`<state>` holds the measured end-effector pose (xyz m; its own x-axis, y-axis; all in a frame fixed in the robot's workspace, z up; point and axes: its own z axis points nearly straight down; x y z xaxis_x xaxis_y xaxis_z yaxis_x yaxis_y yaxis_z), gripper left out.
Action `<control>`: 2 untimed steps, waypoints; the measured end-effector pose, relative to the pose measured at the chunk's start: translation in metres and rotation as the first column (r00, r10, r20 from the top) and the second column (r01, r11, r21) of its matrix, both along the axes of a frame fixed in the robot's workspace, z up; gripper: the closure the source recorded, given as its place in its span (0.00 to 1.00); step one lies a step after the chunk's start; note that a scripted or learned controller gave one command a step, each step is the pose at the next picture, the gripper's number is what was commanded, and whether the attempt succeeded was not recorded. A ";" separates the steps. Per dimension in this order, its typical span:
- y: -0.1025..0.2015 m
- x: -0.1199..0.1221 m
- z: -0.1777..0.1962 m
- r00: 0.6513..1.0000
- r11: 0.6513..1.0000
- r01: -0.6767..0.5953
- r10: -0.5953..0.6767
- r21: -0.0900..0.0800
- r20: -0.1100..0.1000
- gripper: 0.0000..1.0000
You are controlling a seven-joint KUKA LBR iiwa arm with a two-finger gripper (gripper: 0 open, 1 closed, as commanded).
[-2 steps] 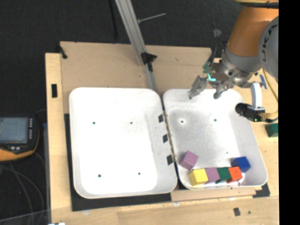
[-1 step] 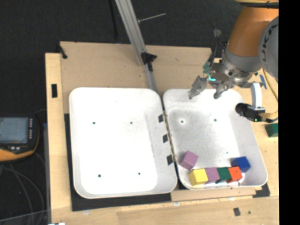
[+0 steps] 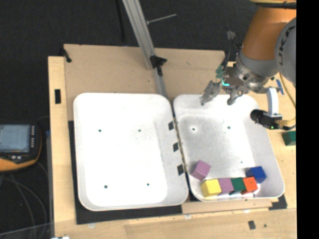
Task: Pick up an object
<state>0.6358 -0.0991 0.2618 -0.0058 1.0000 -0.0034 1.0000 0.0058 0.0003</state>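
The gripper [image 3: 219, 98] hangs open and empty over the far rim of the right bin [image 3: 219, 133], so it should descend squarely over the lone purple block [image 3: 201, 170] nearer the bin's front.

Two bins sit side by side on the bench [image 3: 124, 59]: the left bin [image 3: 84, 133] and the right bin [image 3: 271, 153]. In the right bin's near end, a row of blocks [image 3: 230, 185] lines the front wall, with one block [image 3: 201, 170] just behind the row's left end. The gripper [image 3: 219, 97] hangs over this bin's far end.
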 end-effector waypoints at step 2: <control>0.000 0.000 0.000 1.000 1.000 -0.001 0.001 0.000 0.000 0.00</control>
<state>0.6358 -0.0990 0.2618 -0.0070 1.0000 -0.0033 1.0000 0.0070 0.0001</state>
